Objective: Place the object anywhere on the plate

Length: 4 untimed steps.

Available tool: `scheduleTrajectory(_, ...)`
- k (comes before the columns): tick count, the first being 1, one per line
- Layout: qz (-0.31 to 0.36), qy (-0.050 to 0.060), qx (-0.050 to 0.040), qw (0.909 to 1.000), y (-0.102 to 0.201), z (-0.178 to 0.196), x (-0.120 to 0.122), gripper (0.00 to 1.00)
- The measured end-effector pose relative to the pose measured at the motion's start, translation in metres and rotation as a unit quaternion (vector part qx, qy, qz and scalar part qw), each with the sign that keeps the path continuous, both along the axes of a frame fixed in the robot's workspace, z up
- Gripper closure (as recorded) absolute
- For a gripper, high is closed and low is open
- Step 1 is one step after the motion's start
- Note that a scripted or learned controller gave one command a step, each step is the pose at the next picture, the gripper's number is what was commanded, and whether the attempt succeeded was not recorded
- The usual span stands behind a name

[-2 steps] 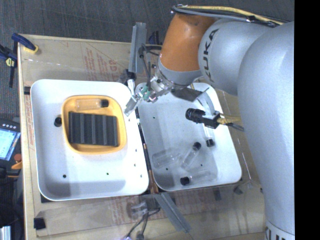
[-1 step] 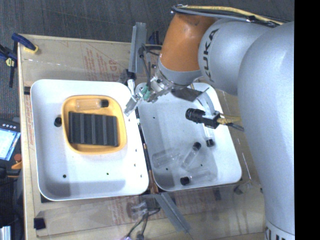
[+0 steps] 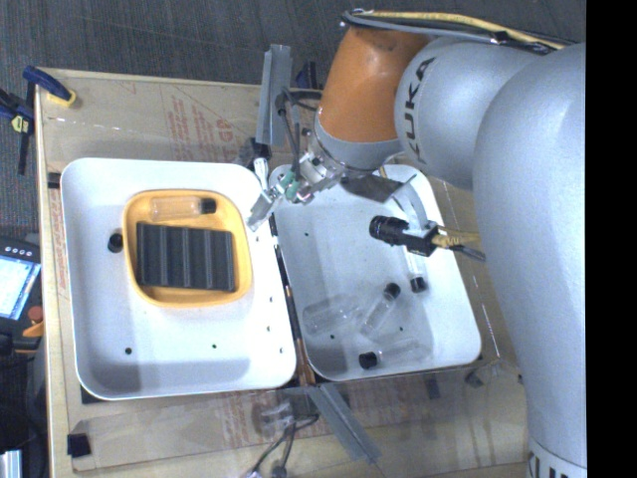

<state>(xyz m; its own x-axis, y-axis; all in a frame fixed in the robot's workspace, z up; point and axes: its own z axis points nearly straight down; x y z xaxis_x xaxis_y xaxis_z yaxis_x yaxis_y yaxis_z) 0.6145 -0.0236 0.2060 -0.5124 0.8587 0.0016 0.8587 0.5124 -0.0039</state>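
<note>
We see the gripper [image 3: 262,207]; we cannot tell its state. Left of it, the plate [image 3: 187,245] runs left-right.

Wooden bench [image 3: 179,118] (printed red markings on top) against dark grey carpet floor [image 3: 149,18]. Blue clamp [image 3: 48,85] at bench far-left corner. Small screen [image 3: 15,285] beside left edge.

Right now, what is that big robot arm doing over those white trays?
The grey and orange robot arm reaches in from the right, its gripper hanging near the gap between the two white trays. The left tray holds a yellow plate with a dark ridged block on it. The right tray holds small clear bottles with dark caps. I can't see anything in the gripper.
</note>
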Motion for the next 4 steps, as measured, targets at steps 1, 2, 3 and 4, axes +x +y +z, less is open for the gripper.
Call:
scheduleTrajectory(1, 0.000, 0.000, 0.0000, 1.0000, 0.0000, 0.0000, 0.0000, 0.00)
scheduleTrajectory(2, 0.000, 0.000, 0.0000, 1.0000, 0.0000, 0.0000, 0.0000, 0.00)
scheduleTrajectory(3, 0.000, 0.000, 0.0000, 1.0000, 0.0000, 0.0000, 0.0000, 0.00)
scheduleTrajectory(4, 0.000, 0.000, 0.0000, 1.0000, 0.0000, 0.0000, 0.0000, 0.00)
